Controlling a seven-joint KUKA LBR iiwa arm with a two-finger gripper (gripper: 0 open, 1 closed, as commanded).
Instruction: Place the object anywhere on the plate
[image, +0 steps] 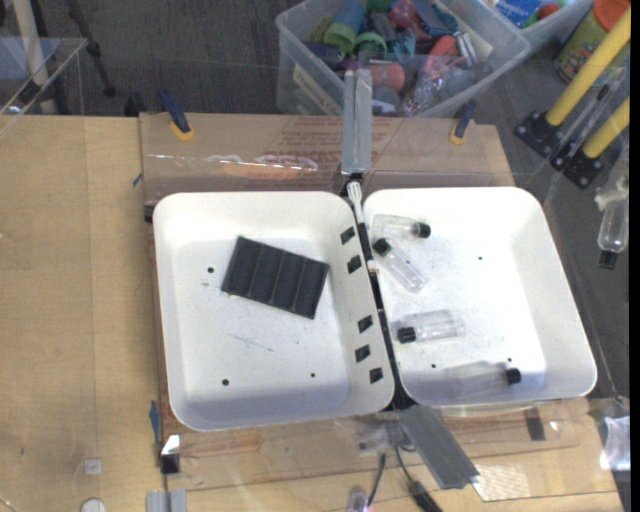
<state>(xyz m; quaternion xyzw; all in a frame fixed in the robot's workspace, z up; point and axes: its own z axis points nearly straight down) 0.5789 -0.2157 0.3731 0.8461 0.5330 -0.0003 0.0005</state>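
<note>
A black, ribbed rectangular plate (275, 277) lies flat in the left bin (190, 390), slightly turned, toward the bin's back half. Several clear plastic vials with black caps lie on their sides in the right bin (560, 330). One vial (402, 228) is at the back left, and another (403, 268) lies just in front of it. A third vial (432, 327) is near the middle. The last vial (482, 376) rests by the front wall.
A divider with black clips (362, 322) runs between the two bins. Behind the bench stands a clear tub of coloured toys (400, 45). Off the right bin's far corner hangs a small clear item (610, 225). Yellow and black tools (585, 80) lie at the top right.
</note>
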